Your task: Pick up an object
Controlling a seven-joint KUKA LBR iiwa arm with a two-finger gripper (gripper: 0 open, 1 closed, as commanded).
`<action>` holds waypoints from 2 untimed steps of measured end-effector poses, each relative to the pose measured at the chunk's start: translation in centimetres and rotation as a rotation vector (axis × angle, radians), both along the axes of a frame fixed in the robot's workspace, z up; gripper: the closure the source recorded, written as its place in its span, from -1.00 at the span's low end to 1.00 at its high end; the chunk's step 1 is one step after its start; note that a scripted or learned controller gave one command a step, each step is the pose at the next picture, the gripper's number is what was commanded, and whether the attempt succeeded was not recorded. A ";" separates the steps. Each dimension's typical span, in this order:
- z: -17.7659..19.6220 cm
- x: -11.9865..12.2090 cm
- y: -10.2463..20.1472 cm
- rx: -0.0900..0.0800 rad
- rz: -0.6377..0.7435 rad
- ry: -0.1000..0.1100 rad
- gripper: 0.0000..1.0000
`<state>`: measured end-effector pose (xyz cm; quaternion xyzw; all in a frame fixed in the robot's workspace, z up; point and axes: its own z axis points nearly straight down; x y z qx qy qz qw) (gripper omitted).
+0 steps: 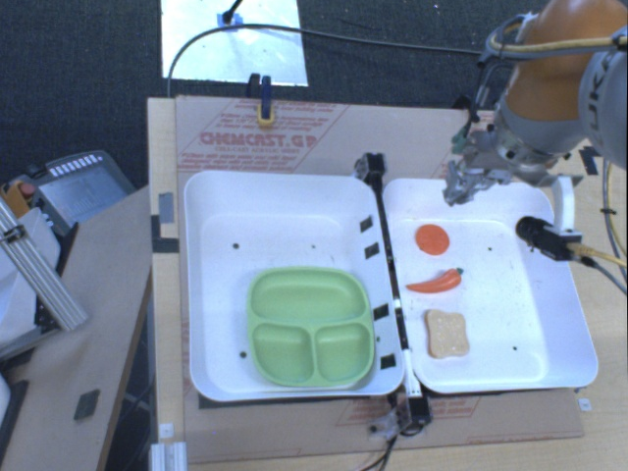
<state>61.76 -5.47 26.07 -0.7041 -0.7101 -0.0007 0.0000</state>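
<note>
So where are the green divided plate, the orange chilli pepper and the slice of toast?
green divided plate point(310, 292), camera view, large upper compartment.
orange chilli pepper point(435, 283), camera view, mid-body.
slice of toast point(447, 333), camera view, centre.

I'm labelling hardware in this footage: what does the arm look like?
The arm has a rounded orange band above a grey metal wrist, with yellow and grey cables looping across it. A small dark metal gripper sits at its tip.

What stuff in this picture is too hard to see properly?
- Gripper, camera view: small and blurred, so whether its fingers are open is unclear.
- Grey arm with orange band: cut off by the right and top edges.
- Flat tan bread-like slice in the right white bin: too small to tell if real or toy.
- Grey device at left: screen unreadable.
</note>
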 end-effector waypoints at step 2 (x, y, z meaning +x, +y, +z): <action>-1.3 -3.5 9.7 0.001 0.001 0.001 1.00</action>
